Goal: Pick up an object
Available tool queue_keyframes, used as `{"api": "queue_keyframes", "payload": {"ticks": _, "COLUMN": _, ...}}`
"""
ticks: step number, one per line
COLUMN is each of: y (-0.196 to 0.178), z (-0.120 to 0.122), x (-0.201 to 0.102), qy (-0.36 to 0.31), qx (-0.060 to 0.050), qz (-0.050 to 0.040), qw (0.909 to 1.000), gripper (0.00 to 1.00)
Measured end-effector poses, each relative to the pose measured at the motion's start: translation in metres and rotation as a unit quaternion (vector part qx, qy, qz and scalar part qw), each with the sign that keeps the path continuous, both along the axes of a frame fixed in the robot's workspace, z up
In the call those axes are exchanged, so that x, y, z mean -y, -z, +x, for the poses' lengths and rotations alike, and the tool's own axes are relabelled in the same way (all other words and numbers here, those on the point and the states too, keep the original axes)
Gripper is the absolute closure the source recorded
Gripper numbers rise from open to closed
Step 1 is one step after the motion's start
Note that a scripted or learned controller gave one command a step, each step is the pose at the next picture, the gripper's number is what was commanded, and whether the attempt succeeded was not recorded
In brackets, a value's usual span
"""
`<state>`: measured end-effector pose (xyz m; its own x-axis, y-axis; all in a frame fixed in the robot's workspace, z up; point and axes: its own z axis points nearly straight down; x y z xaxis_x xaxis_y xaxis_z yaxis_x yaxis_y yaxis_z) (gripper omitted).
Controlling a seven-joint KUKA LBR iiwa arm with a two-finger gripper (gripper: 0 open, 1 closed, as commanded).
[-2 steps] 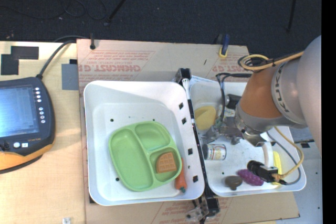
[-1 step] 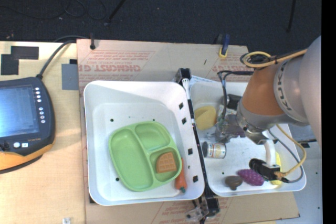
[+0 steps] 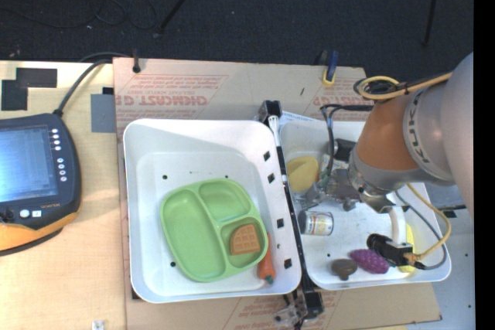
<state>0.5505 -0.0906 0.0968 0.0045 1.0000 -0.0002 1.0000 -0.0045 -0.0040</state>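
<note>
A grey arm with an orange band hangs over the right bin (image 3: 433,274), its gripper (image 3: 334,193) low among a yellow object (image 3: 302,171) and a small tin can (image 3: 317,224); its grip state cannot be told. Crowding here risks a miss or knocking the can. The left bin (image 3: 147,166) holds a green divided plate (image 3: 207,228)

Divided plate (image 3: 203,232) w/ waffle (image 3: 245,239) in L bin (image 3: 155,158); can (image 3: 316,224), grapes (image 3: 369,260) in R bin (image 3: 433,271).

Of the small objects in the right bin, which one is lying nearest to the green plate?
The small metal can, lying on its side beside the divider; the yellow object sits farther back.
</note>
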Motion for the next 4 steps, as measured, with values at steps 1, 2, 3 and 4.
{"api": "queue_keyframes", "payload": {"ticks": 1, "y": 0.006, "z": -0.053, "x": -0.003, "qy": 0.005, "qx": 0.009, "qz": -0.0063, "qw": 0.9999, "gripper": 0.00}}
{"api": "queue_keyframes", "payload": {"ticks": 2, "y": 0.005, "z": -0.011, "x": 0.014, "qy": -0.003, "qx": 0.002, "qz": -0.0003, "qw": 1.0000, "gripper": 0.00}}
{"api": "queue_keyframes", "payload": {"ticks": 3, "y": 0.010, "z": -0.058, "x": 0.015, "qy": -0.002, "qx": 0.000, "qz": 0.0010, "qw": 1.0000, "gripper": 0.00}}
{"api": "queue_keyframes", "payload": {"ticks": 4, "y": -0.014, "z": 0.009, "x": -0.011, "qy": -0.004, "qx": 0.004, "qz": 0.0008, "qw": 1.0000, "gripper": 0.00}}
